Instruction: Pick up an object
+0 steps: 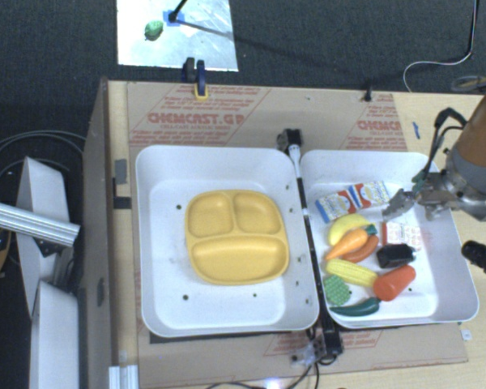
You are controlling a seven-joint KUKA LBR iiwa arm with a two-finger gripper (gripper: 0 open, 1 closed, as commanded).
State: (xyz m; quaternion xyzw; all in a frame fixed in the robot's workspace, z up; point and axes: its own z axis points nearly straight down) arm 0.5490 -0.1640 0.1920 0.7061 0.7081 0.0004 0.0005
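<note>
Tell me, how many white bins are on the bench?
2: the left bin holds a yellow divided plate; the right bin holds the toy food, beside it.

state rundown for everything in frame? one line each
gripper: above the right bin's far side, nothing seen between its fingers
yellow plate: upright in the left bin, compartments bare
right bin: holds the toy food pile
carrot: lying on the pile
corn cob: lying flat
carton: lying flat, near the gripper
</note>
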